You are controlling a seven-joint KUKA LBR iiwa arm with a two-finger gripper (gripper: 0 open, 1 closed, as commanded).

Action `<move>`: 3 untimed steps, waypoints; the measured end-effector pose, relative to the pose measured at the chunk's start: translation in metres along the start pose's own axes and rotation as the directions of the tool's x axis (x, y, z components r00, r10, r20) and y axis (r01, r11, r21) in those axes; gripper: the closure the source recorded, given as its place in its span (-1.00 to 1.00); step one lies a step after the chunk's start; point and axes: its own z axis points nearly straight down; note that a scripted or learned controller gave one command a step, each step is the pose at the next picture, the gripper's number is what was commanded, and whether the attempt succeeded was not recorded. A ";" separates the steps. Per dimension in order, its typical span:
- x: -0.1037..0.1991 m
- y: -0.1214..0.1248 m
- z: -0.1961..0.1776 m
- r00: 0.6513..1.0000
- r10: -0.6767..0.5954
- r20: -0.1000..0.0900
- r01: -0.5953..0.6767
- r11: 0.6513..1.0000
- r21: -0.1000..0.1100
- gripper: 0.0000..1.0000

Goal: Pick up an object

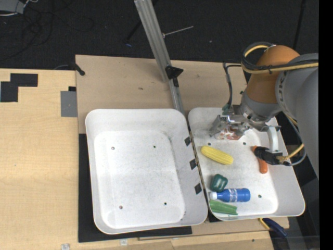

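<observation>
Claw (227, 129) near right bin's (291, 202) far edge.

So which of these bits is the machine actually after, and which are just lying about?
Part of the job:
end effector
right bin
yellow corn
blue bottle
dark green piece
light green piece
orange item

Just lying about:
left bin
metal rail

yellow corn (217, 155), blue bottle (231, 195), white bins (99, 124)
</observation>
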 end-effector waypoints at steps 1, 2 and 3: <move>-0.001 0.001 -0.010 1.000 0.002 0.000 -0.002 1.000 -0.001 1.00; 0.007 0.004 -0.058 1.000 -0.002 -0.005 0.002 1.000 0.010 1.00; 0.006 0.005 -0.112 1.000 -0.002 -0.004 0.002 1.000 0.009 1.00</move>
